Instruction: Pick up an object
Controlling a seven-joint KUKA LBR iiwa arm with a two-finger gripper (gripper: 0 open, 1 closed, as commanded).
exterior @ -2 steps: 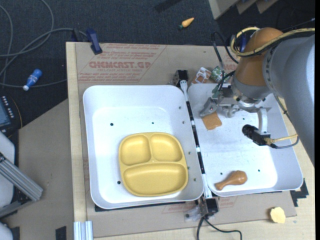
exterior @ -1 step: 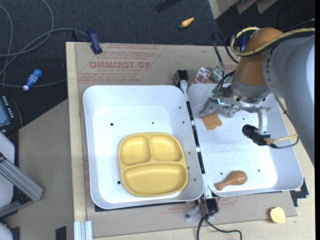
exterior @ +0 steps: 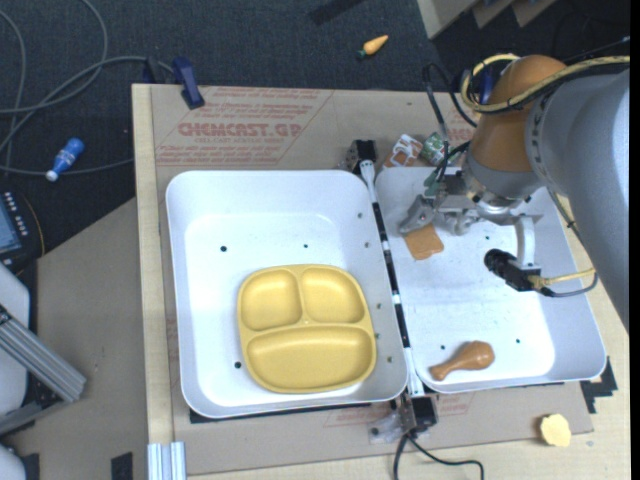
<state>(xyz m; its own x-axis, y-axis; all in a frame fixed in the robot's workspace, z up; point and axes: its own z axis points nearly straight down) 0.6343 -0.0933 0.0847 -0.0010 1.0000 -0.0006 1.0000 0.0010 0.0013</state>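
My gripper point(exterior: 432, 218) is down in the far left part of the right bin point(exterior: 560, 353), close to the wall between the bins. A small orange-brown flat piece point(exterior: 426, 243) lies right under its tip, touching or nearly touching it; I cannot see whether it is gripped. A tan drumstick-shaped toy point(exterior: 462, 359) lies near the right bin's front edge, well apart from the gripper. In the left bin point(exterior: 200, 218) sits a yellow divided plate point(exterior: 305, 328).
A small colourful item point(exterior: 405, 150) sits at the right bin's back rim. A yellow chunk point(exterior: 554, 429) lies on the bench in front of the right bin. The arm's grey body point(exterior: 590, 158) covers the right bin's far right corner.
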